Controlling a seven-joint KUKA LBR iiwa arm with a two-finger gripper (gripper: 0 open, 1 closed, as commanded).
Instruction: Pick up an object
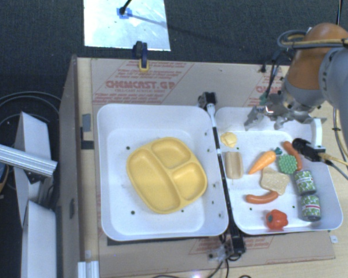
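Observation:
The right bin (330, 213) holds several toy foods: a small yellow piece (228, 138), a beige slab (234, 164), a carrot (261, 161), a sausage (261, 198), a slice of bread (274, 182), a green knobbly piece (287, 164), two cans (305, 182) (311, 206) and a red pepper (276, 219). My gripper (267, 119) hangs over the back edge of this bin, behind the carrot. It is open, its fingers spread with nothing between them.
A yellow divided plate (165, 174) lies in the left bin (113, 155). A black clip (207, 100) sits at the back of the wall between the bins. A small orange-red piece (289, 149) lies by the green one.

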